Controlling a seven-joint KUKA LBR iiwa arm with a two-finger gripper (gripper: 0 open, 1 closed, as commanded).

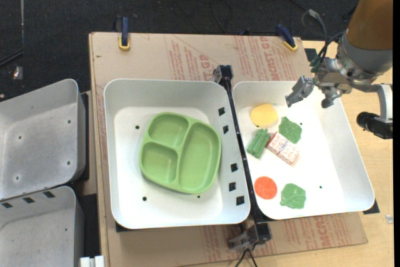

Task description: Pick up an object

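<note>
Because the open, empty claw [314, 92] hovers at 1 o'clock of the tightly clustered toys, descending could nudge the yellow lemon [264, 114] or green leaf [290, 129] aside.

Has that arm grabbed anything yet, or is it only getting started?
Nothing looks done yet. The tool hangs open over the right bin's far edge with nothing between its fingers. The yellow piece, green pieces, small box and orange disc all lie in the bin, so the whole pick is left.
</note>
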